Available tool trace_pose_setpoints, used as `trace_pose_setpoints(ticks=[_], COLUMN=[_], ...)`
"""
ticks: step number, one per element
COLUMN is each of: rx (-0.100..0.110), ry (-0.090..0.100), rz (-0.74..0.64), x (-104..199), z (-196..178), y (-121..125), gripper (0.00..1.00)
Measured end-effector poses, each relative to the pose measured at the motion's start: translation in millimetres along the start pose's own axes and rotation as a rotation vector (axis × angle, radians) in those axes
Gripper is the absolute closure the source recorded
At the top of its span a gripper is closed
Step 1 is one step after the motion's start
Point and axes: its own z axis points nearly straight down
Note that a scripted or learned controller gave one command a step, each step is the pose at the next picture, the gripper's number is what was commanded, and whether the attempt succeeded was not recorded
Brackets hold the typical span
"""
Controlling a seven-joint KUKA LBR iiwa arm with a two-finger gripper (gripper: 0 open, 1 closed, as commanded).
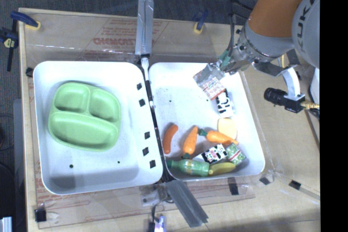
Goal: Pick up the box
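Observation:
The box (208, 82) is a small grey carton with red print. It hangs tilted over the back of the right bin (179, 84), its upper right corner between the fingertips of my gripper (222, 64). The gripper reaches in from the right, over the bin's back right corner, and is shut on that corner of the box. The box's lower end points toward a black-and-white carton (223, 103) just below it.
At the right bin's front lie three orange carrots (190, 140), a pale wedge (227, 129), a second cow-print carton (216, 154) and a green bottle (187, 167). The left bin (43, 171) holds a green divided tray (85, 114). A ridge with black tabs (145, 111) separates the bins.

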Motion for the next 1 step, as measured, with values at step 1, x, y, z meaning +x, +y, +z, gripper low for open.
trace_pose_setpoints(ticks=[1], rx=[0.004], ry=[0.003], rz=[0.096], x=[-10.6], z=[40.7], y=[-7.3], gripper=[1.0])
